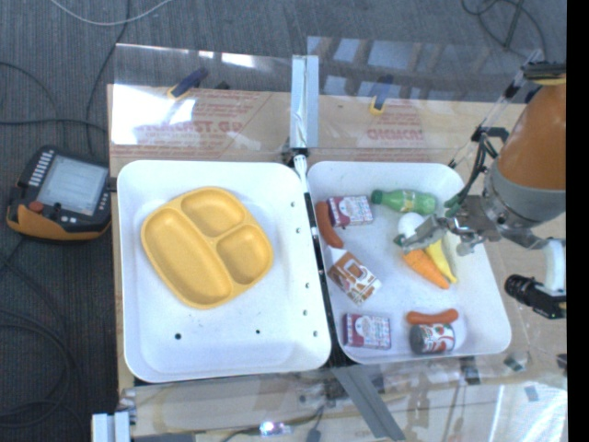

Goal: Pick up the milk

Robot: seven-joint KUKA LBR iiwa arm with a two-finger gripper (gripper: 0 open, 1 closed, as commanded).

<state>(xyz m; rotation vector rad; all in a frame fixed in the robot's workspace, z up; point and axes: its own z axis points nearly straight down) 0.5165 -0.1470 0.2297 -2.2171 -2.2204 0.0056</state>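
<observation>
Starting at the far left, there's a teach pendant [57,194] with a grey screen and orange casing sitting on the dark carpet, off the worktop [230,118]. Next over is the left bin [138,339], and it's got a yellow divided plate [206,245] lying in it at a bit of an angle, three compartments.

Then the right bin [492,330], which is where all the clutter is. Along its left side there's a sausage [328,226], with one milk carton [351,211] right beside it near the top. A second carton [354,277] sits tilted around the middle, and a third carton [367,331] lies near the bottom edge. All three are red-brown and white and look alike. Further right there's a green bottle [403,199] up top, a carrot [425,265] and banana [442,258] touching each other, another sausage [432,318] and a small can [432,339] at the bottom.

The hand [420,236] hovers over the carrot and banana area, well apart from the cartons. Its fingers look spread, nothing between them.
</observation>
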